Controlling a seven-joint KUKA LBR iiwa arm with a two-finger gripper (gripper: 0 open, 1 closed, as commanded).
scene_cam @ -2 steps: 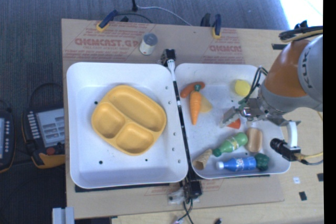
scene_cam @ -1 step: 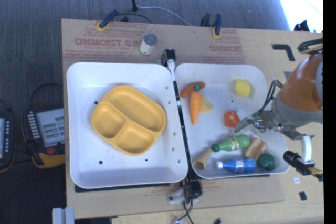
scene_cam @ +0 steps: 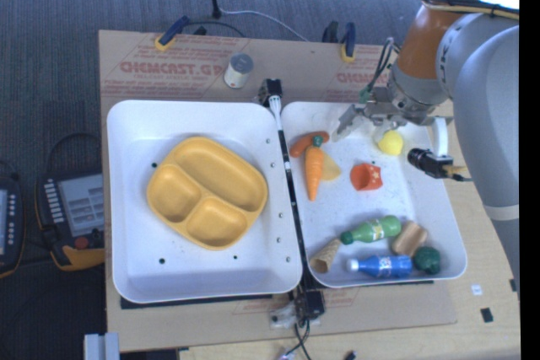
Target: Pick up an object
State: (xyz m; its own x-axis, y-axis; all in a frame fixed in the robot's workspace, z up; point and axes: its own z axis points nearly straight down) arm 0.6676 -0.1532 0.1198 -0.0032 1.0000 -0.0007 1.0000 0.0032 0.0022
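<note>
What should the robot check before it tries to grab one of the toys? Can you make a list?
1. Pincer is over the right bin, where the toys are: ok.
2. Nothing sits between its fingers yet: ok.
3. Nearest toy, the yellow ball, is just beside the pincer, not under it: not ok, needs lining up.
4. The ball has space around it, apart from the red pepper: ok.
5. The carrot lies against another orange toy, so it looks harder to grab alone: not ok.
6. How high the pincer is above the bin floor: cannot tell.
</note>
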